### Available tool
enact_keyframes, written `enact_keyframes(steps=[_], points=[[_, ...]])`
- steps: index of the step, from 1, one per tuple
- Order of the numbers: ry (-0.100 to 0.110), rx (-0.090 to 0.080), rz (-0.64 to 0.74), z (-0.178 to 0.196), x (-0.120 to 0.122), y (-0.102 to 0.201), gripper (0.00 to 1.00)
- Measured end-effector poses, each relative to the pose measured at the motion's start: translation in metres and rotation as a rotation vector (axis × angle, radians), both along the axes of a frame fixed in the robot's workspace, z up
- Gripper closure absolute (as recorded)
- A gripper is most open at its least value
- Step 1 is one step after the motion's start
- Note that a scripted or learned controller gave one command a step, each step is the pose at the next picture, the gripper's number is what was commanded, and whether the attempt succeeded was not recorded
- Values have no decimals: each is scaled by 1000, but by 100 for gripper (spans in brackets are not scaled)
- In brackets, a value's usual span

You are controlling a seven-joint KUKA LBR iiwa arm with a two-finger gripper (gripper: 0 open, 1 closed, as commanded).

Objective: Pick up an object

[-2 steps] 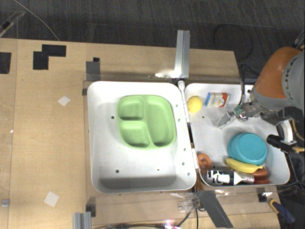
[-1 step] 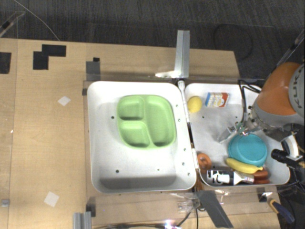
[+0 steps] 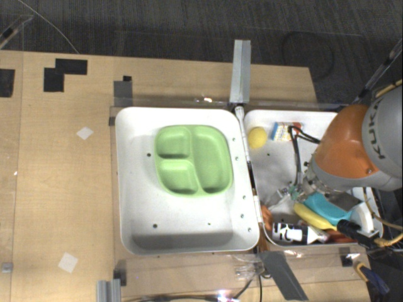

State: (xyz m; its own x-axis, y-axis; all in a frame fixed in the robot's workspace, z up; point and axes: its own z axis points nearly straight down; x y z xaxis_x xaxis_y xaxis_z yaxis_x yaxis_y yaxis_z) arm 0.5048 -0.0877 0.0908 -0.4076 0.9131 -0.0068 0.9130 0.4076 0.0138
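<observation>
**Arm Dips Into the Full Bin**

Two white bins sit side by side on a wooden bench. The left bin [image 3: 135, 168] has one thing in it: a light green plate [image 3: 192, 159] with three sections. It lies flat near the middle of the bin, and its sections have nothing in them.

The right bin [image 3: 280, 162] holds a pile of small things. A yellow ball [image 3: 256, 137] sits in the far left corner, close to the wall between the bins. Just beside it is a small packet [image 3: 283, 131] with blue, white and orange on it. The print is too small to read. Along the near edge lie a yellow banana [image 3: 313, 216], a blue thing [image 3: 327, 206] touching it, and a black and white bottle [image 3: 291, 233] on its side. Its label can't be read either.

The grey arm with the orange band [image 3: 343, 146] reaches in from the right, over the right bin. Black letters on the arm look like "KU". The gripper [image 3: 296, 187] points down at the pile, just above the banana. I cannot tell how its claw stands, because the wrist hides it.
</observation>
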Motion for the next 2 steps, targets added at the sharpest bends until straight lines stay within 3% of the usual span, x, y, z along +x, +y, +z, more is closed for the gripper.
enact_keyframes(steps=[2], points=[[-5,4,-200,0,1,-39,0]])
